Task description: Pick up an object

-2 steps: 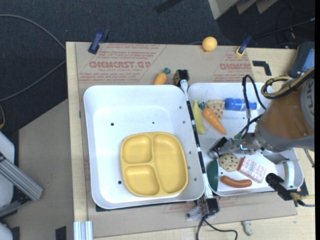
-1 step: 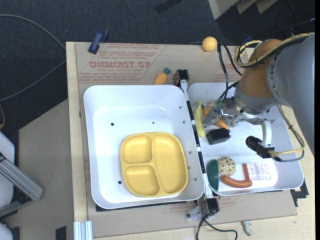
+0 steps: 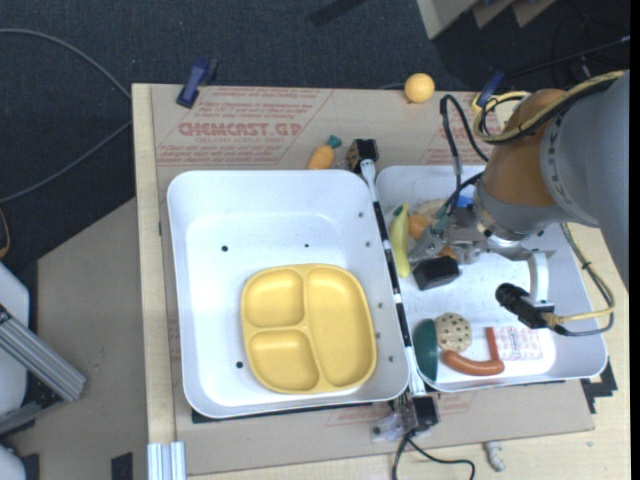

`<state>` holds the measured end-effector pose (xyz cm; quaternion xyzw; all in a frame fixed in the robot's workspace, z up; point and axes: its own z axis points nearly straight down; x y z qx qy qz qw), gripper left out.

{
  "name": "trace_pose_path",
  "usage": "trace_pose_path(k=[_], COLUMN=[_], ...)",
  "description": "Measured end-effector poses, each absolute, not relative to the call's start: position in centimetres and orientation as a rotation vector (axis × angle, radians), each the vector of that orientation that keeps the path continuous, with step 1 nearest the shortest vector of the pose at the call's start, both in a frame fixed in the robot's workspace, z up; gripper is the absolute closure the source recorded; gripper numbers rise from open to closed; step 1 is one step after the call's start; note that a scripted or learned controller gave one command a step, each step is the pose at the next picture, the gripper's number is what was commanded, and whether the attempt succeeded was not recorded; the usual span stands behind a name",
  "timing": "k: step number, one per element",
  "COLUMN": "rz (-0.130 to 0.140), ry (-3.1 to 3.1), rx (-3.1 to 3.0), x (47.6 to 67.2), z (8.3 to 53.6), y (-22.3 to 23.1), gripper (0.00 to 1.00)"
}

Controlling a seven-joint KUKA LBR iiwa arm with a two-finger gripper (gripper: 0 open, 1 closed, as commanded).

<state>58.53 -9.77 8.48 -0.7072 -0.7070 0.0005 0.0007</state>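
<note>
Tool (image 3: pixel 437 253) is lowered into the right bin (image 3: pixel 575 298), over a black block (image 3: pixel 436 271) beside the banana (image 3: pixel 400 243). Tool state cannot be told. Cookie (image 3: pixel 452 330) and sausage (image 3: pixel 472 364) are seen nearer the front. Yellow tray (image 3: pixel 305 326) is located in the left bin (image 3: pixel 200 228).

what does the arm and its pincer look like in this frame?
Thick grey arm with an orange band above the wrist. Black and yellow cables loop beside the band. The pincer end looks dark, blocky, blurred in detail.
</note>
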Motion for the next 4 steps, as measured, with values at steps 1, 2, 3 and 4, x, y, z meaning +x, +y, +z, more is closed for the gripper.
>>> trace_pose_path(k=[1,2,3,4], rz=[0.0,0.001,0.0,-0.005], ry=[-2.223,-2.22,-2.221,-2.225], rx=[-2.223,-2.221,-2.222,-2.219], x=[59.6,56.6,56.6,57.0], z=[8.5,8.4,9.4,18.6], y=[-10.8,-9.6,-9.6,-1.0], gripper=[0.0,0.0,1.0,1.0])
